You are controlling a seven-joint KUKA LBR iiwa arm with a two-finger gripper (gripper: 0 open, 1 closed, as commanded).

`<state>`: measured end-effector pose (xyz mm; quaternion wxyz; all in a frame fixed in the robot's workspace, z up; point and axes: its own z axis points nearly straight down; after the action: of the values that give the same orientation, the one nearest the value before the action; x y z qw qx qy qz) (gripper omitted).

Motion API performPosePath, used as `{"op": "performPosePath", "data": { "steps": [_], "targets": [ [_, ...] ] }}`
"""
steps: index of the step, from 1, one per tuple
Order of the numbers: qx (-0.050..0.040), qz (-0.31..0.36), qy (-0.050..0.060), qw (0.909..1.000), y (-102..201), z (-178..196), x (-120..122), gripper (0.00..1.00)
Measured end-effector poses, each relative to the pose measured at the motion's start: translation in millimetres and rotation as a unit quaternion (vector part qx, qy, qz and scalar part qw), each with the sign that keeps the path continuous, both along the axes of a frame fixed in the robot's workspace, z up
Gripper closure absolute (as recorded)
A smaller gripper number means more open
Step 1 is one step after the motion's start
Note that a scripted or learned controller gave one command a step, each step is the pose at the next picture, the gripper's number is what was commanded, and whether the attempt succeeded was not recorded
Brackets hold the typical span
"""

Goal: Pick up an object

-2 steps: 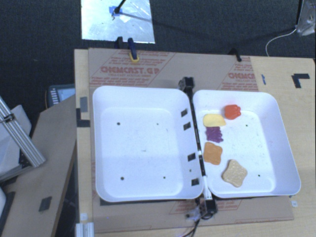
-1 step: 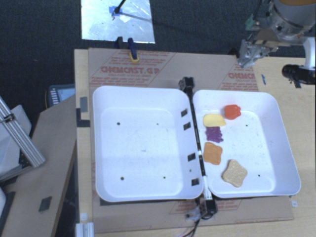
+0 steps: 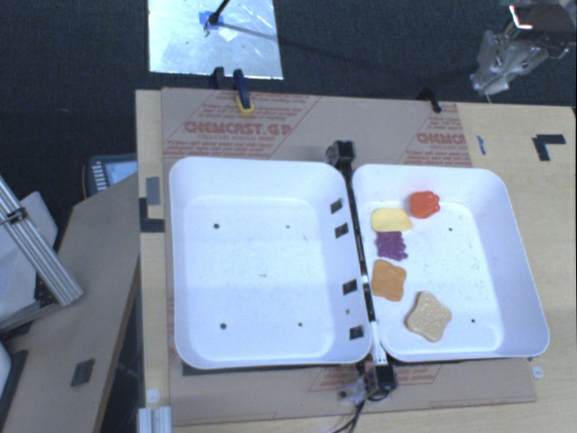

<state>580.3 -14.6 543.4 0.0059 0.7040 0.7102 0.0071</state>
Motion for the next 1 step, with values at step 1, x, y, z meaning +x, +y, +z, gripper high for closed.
{"op": "performPosePath", "data": {
  "steps": [1],
  "targets": [
    [0.0001,0.001,0.008,1.0000,57.0,-8.2,-9.7,1.00]
  ]
}}
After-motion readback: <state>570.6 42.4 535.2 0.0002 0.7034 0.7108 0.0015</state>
